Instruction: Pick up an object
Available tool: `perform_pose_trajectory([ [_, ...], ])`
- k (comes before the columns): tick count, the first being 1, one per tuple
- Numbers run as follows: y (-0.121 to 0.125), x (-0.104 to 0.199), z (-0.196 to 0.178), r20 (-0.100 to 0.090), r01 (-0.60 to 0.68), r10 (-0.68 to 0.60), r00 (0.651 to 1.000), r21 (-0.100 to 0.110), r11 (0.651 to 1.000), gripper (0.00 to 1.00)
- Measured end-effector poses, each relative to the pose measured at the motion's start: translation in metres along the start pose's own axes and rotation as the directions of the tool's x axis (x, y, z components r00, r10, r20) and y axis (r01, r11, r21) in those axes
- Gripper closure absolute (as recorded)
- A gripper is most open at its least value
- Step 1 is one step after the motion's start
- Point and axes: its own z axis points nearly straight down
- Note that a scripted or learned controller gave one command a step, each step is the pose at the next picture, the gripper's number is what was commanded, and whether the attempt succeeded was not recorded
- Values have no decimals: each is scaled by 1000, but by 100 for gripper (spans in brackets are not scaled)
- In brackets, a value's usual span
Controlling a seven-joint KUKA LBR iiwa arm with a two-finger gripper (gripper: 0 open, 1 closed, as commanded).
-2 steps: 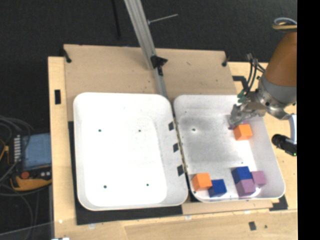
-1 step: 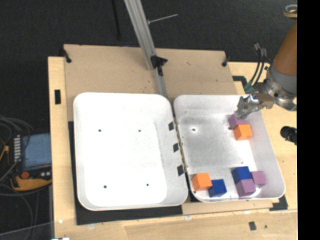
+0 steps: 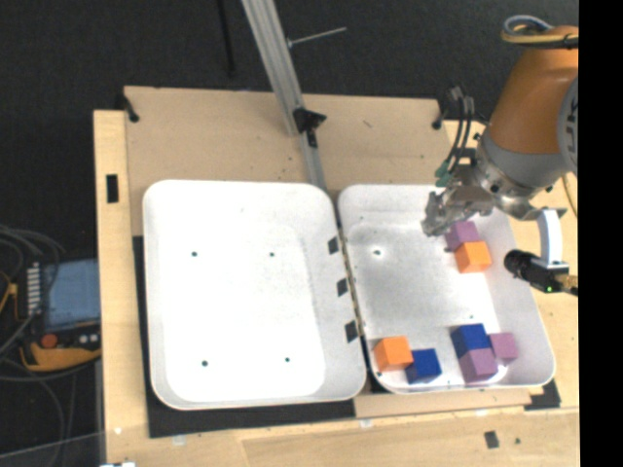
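Seven small blocks lie in the right bin (image 3: 362, 261), and the two nearest to my gripper (image 3: 440, 214) are a purple block (image 3: 463, 232) and an orange block (image 3: 473, 256), which touch each other in the bin's upper right part. My gripper sits just beside the purple block, at its upper left; whether it is released or clenched I cannot tell. The remaining blocks lie along the bin's near edge: a second orange block (image 3: 393, 351) touching a blue block (image 3: 423, 365), and further right a larger blue block (image 3: 470, 339), a purple block (image 3: 478, 363) and a paler purple block (image 3: 504, 346) clustered together. The left bin (image 3: 156, 290) adjoins the right bin. Both bins rest on the bench (image 3: 214, 134).
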Motion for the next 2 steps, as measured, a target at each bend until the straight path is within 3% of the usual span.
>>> perform_pose_trajectory([
  [2,18,109,21,0,0,0,1000,2,1000,100],
])
